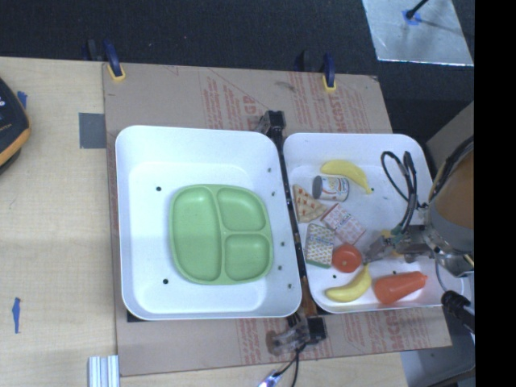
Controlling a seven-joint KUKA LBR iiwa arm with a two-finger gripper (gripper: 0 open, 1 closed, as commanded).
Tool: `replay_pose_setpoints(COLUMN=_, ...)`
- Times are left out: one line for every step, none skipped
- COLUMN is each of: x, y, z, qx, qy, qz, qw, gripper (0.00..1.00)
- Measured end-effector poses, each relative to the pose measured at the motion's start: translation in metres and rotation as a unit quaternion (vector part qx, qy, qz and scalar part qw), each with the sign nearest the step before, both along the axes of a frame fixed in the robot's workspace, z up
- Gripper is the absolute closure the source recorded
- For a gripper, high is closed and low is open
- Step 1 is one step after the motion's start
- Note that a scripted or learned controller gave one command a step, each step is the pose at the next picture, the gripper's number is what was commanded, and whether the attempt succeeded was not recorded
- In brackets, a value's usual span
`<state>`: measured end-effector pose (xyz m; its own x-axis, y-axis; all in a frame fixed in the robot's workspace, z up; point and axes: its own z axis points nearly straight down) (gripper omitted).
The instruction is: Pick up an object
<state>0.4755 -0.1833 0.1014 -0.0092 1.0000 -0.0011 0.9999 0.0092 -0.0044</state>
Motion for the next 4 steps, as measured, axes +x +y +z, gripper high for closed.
replay_pose_setpoints(x=0.058, y=-0.029, z=-0.009, qx=0.0005, qy=-0.001, qz=-0.003, qw=1.0, gripper=0.0)
replay_pose_setpoints(x=0.058, y=-0.03, z=0.001, qx=0.0005, qy=-0.001, qz=-0.002, qw=1.0, gripper=1.0)
replay_pose_setpoints(x=0.041, y=-0.011, z=0.062, qx=0.0007, qy=-0.002, qz=-0.002, qw=1.0, gripper=1.0)
replay_pose_setpoints(x=0.066, y=0.046, z=0.099, qx=0.0012, qy=-0.001, qz=-0.003, qw=1.0, gripper=1.0)
